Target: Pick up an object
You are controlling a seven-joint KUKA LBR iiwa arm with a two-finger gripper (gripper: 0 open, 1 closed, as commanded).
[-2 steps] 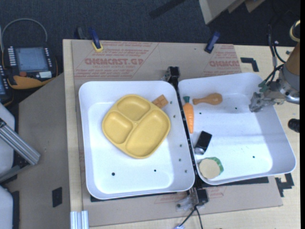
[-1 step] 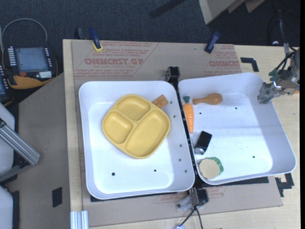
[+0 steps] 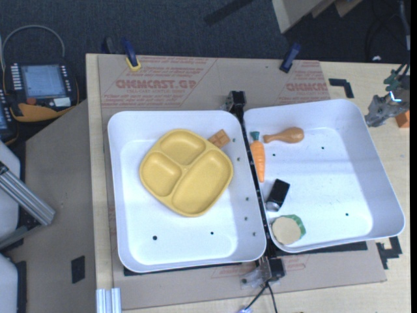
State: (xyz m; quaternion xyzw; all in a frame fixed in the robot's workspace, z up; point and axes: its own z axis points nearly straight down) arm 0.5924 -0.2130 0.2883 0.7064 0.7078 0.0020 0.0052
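- Pincer (image 3: 391,106) sits at the far right edge of the frame, outside the right bin's upper right corner; it looks small and blurred there, so whether it is open or closed I cannot tell, and nothing shows between its tips.
- Right shallow white plastic bin (image 3: 352,175) holds four things, all crowded toward its left wall.
- Tan wooden pestle-shaped piece (image 3: 285,135) lies on its side near the bin's upper left, rounded end pointing right.
- Orange toy carrot with a green top (image 3: 258,158) lies just below it, along the left wall, tip pointing down the frame.
- Small black rectangular block (image 3: 278,193) rests tilted below the carrot, apart from it.
- Round beige disc with a green rim (image 3: 287,229) sits in the bin's lower left corner, just below the black block.
- Left shallow white plastic bin (image 3: 130,227) carries a yellow three-compartment plastic plate (image 3: 187,172) in its upper middle.
- Small brown wooden block (image 3: 219,138) peeks out at the plate's upper right edge, seemingly touching it.
- Both bins rest side by side on a brown cardboard-covered bench (image 3: 195,83).
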